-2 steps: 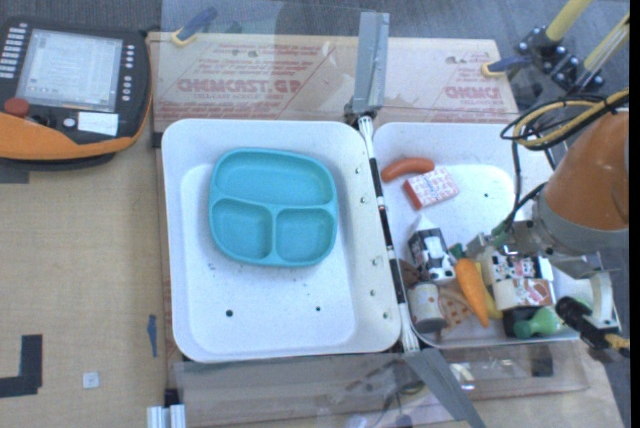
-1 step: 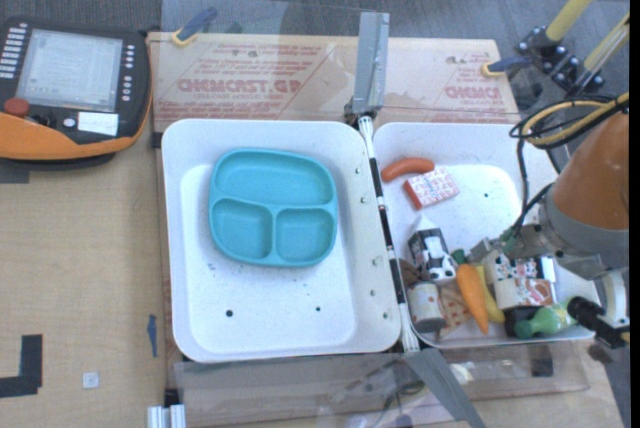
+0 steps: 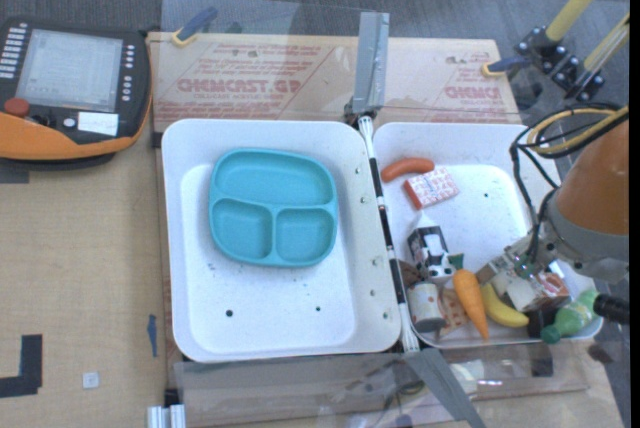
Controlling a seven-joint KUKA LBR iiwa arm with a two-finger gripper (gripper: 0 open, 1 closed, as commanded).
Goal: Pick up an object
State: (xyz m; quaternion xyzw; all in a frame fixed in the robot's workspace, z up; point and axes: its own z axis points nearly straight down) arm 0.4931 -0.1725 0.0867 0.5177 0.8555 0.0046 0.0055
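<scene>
- Task status: not yet done, by my reading. No object shows lifted clear of the bins or gripped.
- Arm: grey with orange band, reaching in from the right, bent down over the right bin's lower right corner.
- Claw: low among the clutter there; whether it stands apart or together cannot be told, the tip being small and confused with the items beneath.
- Candidate objects, right bin, lower part: banana just beside the claw, below and a little left; carrot lying next to the banana on its left; green item to the claw's lower right, at the bin's rim; small black-and-white item to the left, near the divider.
- Candidate objects, right bin, upper part: red sausage-like piece and red printed packet, both well apart from the claw.
- Left bin: holds a blue divided plate, far from the claw.
- Remaining, as judged: secure one item, likeliest from the cluster by the banana, and raise it.
- Surface: carries a teach pendant at upper left.
</scene>
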